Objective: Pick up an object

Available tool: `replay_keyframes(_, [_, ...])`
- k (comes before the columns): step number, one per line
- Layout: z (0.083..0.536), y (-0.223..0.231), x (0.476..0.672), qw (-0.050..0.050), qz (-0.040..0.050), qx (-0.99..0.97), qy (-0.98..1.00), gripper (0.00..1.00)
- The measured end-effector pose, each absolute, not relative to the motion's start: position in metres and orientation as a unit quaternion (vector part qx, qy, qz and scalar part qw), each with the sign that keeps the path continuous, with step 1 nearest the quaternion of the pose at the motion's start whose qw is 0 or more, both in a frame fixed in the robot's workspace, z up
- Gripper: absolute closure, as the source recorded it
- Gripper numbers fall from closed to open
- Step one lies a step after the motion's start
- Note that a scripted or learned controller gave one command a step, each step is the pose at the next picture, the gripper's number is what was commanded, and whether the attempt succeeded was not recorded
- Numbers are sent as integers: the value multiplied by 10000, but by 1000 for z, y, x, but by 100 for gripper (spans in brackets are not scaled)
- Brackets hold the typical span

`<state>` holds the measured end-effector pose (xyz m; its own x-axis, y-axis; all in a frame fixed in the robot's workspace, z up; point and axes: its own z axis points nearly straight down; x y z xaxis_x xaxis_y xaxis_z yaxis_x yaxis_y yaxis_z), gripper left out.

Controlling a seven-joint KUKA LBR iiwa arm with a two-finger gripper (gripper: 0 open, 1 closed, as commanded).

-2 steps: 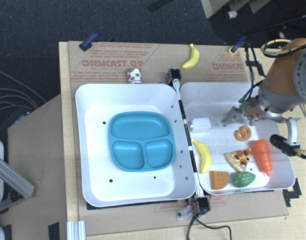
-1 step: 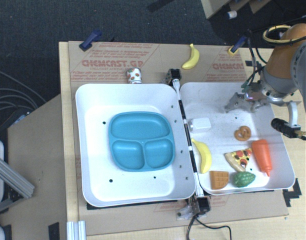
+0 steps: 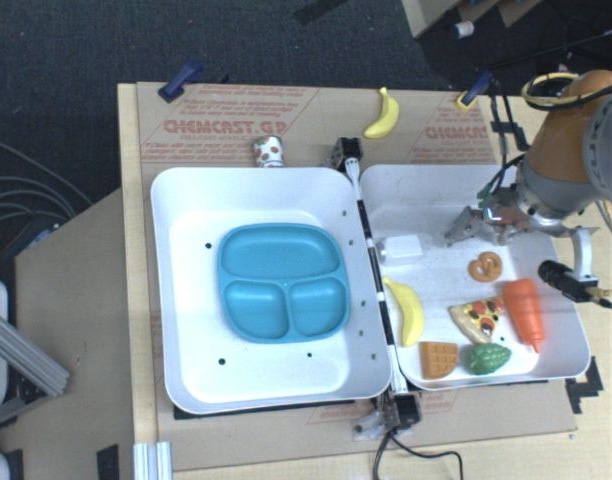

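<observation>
My gripper point(image 3: 483, 230) is low over the back of the right bin point(image 3: 426, 190), its fingers spread open with nothing between them. Just in front of it lies a small brown pretzel point(image 3: 484, 265), apart from the fingertips. A white block point(image 3: 401, 248) rests to the gripper's left. Nearer the front lie an orange carrot point(image 3: 526, 313), a pizza slice point(image 3: 478, 318), a yellow banana point(image 3: 408, 310), a waffle square point(image 3: 438, 358) and a green broccoli piece point(image 3: 488, 358).
The left bin point(image 3: 176, 268) holds a blue divided plate point(image 3: 283, 280). On the bench behind the bins lie a second banana point(image 3: 383, 116) and a small patterned cup point(image 3: 269, 151). The arm's orange band point(image 3: 566, 138) hangs over the right bin's far right corner.
</observation>
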<state>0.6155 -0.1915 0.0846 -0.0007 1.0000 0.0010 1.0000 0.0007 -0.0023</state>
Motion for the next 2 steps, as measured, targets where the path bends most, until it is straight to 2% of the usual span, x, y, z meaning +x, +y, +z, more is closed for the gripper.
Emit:
replay_keyframes(1, [85,-198,603,12,6,-7072,-7070,0])
replay_keyframes(2, [85,-190,667,-7,-4,-7064,-7078,0])
